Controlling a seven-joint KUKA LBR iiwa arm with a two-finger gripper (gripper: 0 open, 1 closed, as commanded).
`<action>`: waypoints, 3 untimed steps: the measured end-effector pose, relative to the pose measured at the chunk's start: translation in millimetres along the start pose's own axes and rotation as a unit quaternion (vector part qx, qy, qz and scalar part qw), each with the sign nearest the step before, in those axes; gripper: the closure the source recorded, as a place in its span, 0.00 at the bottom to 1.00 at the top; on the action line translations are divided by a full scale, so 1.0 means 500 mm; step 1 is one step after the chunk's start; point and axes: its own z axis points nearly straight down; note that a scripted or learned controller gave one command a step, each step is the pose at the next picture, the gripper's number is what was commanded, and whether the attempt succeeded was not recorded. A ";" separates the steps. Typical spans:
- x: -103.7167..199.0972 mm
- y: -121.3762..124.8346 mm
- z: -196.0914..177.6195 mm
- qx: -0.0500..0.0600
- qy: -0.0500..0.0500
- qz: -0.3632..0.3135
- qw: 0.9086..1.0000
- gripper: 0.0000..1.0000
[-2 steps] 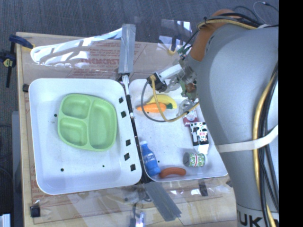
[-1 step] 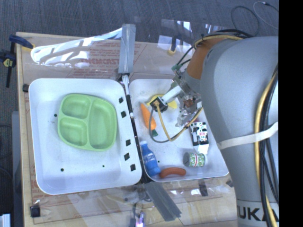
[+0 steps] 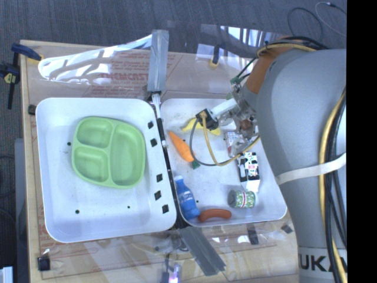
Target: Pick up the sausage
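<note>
The arm (image 3: 300,128) enters from the right side of the camera view as a broad grey body that occupies most of that side. Its surface is smooth and rounded, narrowing toward the upper left. An orange band (image 3: 257,75) encircles the arm just above the wrist. Below the band, the wrist section points down and to the left. The gripper (image 3: 235,119) is mounted at the end of the wrist and is partly obscured by cabling; the position of its fingers cannot be determined. A yellow cable (image 3: 203,152) loops downward from the gripper area and returns toward the wrist
</note>
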 end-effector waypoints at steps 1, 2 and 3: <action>0.048 -0.072 -0.045 0.001 -0.001 0.002 1.000 0.00; -0.019 -0.001 0.004 0.001 -0.001 -0.036 0.999 0.00; -0.018 -0.004 -0.015 0.003 -0.002 -0.039 0.999 1.00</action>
